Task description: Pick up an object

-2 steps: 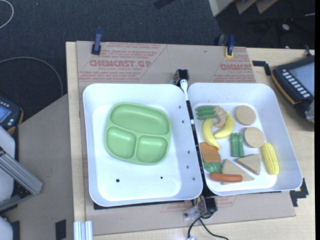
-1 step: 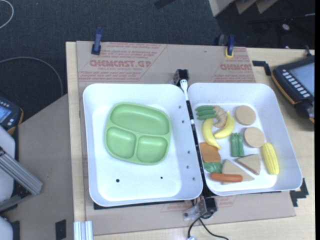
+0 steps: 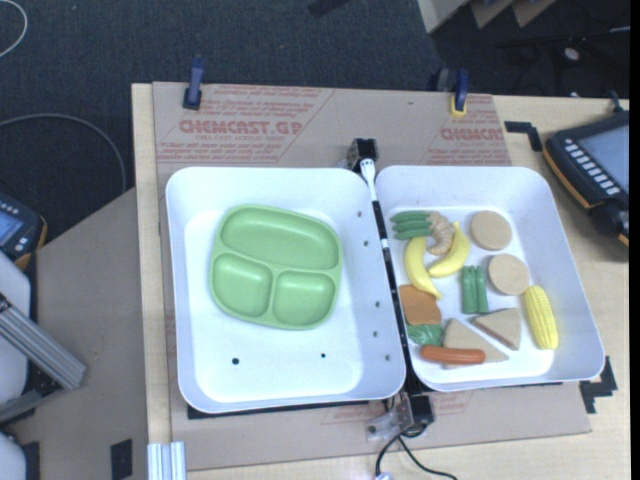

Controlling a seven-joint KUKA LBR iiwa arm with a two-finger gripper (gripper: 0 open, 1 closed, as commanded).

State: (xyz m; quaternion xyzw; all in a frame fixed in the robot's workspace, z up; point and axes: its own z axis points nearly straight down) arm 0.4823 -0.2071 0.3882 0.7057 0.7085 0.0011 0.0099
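The right bin (image 3: 560,230) holds several toy foods. Two yellow bananas (image 3: 430,260) lie near its left side, with green beans (image 3: 408,224) above them and a tan ginger-like piece (image 3: 440,228) beside those. Two round tan cookies (image 3: 491,230) (image 3: 508,274) sit to the right. A corn cob (image 3: 541,316) lies at the right edge. A green pepper piece (image 3: 473,290), an orange wedge (image 3: 420,304), two sandwich triangles (image 3: 500,326) and a red hot dog (image 3: 452,355) fill the lower part. The left bin (image 3: 190,298) holds a green divided plate (image 3: 275,266).
Both bins rest on a cardboard sheet (image 3: 300,118) held by blue clamps (image 3: 193,83) at its far edge. A tablet (image 3: 600,163) sits at the right. A metal rail (image 3: 40,343) lies at the lower left. Cables run at the front (image 3: 410,438).
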